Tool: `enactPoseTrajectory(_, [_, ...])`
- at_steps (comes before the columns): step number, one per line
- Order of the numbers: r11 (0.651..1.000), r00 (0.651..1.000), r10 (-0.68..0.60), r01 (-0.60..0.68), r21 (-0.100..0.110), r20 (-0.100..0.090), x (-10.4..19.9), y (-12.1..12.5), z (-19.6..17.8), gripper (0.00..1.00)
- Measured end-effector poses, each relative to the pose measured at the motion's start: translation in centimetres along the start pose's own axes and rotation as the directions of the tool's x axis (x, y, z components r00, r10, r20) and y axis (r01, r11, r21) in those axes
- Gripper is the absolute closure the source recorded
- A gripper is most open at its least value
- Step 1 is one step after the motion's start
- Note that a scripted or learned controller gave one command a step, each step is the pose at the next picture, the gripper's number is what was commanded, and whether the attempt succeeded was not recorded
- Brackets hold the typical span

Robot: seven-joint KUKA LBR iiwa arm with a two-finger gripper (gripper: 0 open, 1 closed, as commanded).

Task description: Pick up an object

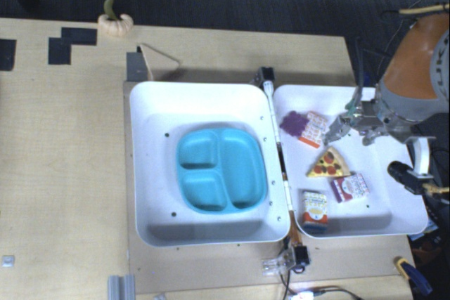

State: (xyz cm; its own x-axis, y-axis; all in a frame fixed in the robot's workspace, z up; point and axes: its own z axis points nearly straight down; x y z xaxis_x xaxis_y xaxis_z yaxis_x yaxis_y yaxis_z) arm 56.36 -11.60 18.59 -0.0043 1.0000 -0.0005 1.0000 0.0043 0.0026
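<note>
The right bin (365, 227) holds several small toy items. A purple grape bunch (294, 124) lies at its back left, with a white and orange packet (314, 130) touching it. A pizza slice (328, 164) lies in the middle, a purple packet (349, 187) sits to its right, and a small carton (315, 209) stands near the front wall. My gripper (340, 130) hangs over the bin's middle, just above and right of the pizza slice and beside the white and orange packet. I see nothing held in it.
The left bin (151, 151) holds a blue divided plate (221, 168). A small gourd (114, 24) sits on the bench at the back left. A black part (408, 176) juts over the right bin's right edge below the arm.
</note>
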Motion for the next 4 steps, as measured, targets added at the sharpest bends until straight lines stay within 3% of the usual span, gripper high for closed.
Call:
enactPoseTrajectory(1, [1.000, 1.000, 0.001, -0.001, -0.004, 0.000, -2.1, -0.4, 9.9, 0.00])
enactPoseTrajectory(2, [1.000, 1.000, -0.003, 0.003, -0.010, 0.002, -2.1, -0.2, 8.8, 1.00])
enactPoseTrajectory(3, [1.000, 1.000, -0.002, 0.002, -0.002, -0.002, 6.2, 1.9, 0.0, 1.00])
enactPoseTrajectory(4, [1.000, 1.000, 0.002, -0.002, -0.003, 0.004, -8.9, 9.3, -3.8, 1.00])
